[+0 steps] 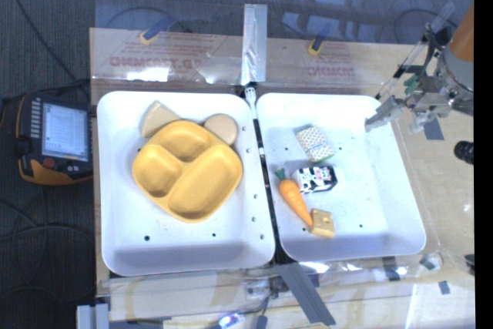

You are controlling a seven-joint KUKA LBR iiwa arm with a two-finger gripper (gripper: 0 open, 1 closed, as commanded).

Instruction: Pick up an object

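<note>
In my right bin [400, 189] lie four small things. A green-patterned packet [314, 142] sits tilted toward the back. A black-and-white carton [316, 179] lies just below it. An orange carrot [295, 199] slants beside that, its tip touching a tan block [323, 223].

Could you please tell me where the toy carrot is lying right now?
The carrot lies in the right bin, near its left wall, just below the black-and-white carton and touching the small yellow block.
</note>
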